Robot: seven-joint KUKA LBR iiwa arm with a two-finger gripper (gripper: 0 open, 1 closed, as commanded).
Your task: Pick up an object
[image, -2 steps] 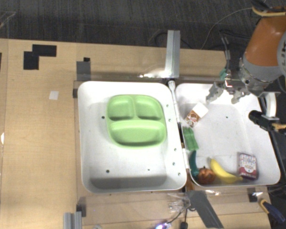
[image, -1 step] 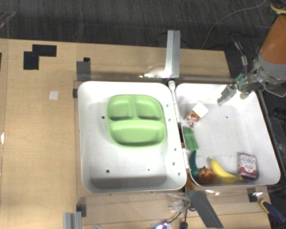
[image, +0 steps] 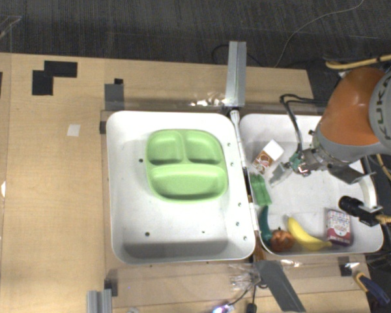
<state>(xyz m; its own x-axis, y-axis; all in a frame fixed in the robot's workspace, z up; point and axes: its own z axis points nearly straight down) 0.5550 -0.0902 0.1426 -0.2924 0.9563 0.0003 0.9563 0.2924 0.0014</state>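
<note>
Wooden counter (image: 45,194) spread across the view, bearing two shallow white bins side by side, with dark carpeted floor (image: 150,12) beyond the far edge. Left bin (image: 127,227) holding a green divided plate (image: 184,163), three compartments, lying flat toward the far half. Right bin (image: 316,194) touching the left one along a shared middle edge, with an upright metal post (image: 236,70) rising at the far end of that seam. Grey arm with its orange band (image: 352,106) reaching in from the right, above the far right part of the right bin. Pincer (image: 293,165) low over that bin, pointing left, just beside a small white carton (image: 268,155) with red print; cannot tell whether the pincer stands wide or narrow, nor whether anything sits in it. Yellow banana (image: 306,235) lying along the near wall of the right bin, one end close to a reddish apple-like fruit (image: 281,240). Small purple and white box (image: 339,225) standing near the banana's right end. Green flat packet (image: 259,191) lying against the left wall, below the carton, with a dark teal object (image: 265,222) just nearer along the same wall.
</note>
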